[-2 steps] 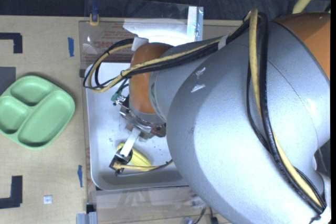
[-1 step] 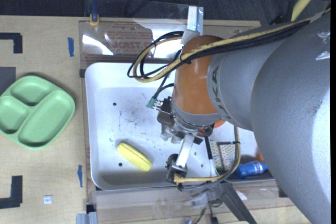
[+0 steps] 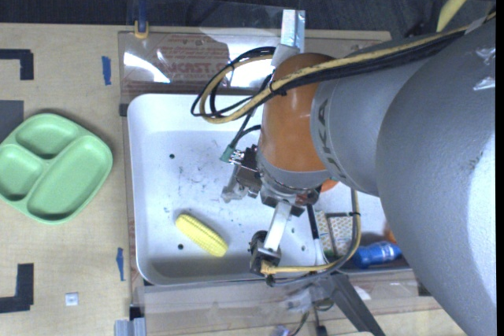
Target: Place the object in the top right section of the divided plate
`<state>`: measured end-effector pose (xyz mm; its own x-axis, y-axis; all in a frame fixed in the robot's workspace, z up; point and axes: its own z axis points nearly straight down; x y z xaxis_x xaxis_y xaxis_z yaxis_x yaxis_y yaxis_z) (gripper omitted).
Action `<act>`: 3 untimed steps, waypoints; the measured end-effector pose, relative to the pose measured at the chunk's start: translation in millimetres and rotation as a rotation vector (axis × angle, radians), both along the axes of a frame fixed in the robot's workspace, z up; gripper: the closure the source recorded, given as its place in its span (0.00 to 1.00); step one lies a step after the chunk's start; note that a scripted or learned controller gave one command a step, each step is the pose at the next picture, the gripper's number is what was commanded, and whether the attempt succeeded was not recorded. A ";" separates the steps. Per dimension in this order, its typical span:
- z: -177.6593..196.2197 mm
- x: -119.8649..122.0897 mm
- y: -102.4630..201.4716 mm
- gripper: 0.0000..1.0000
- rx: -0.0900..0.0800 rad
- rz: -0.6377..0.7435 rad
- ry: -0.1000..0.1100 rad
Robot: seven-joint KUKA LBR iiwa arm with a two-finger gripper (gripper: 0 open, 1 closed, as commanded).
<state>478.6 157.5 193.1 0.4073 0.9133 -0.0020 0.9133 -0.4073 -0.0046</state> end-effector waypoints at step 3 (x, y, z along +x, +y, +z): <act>-103.8 78.3 69.8 1.00 0.004 -0.243 -0.009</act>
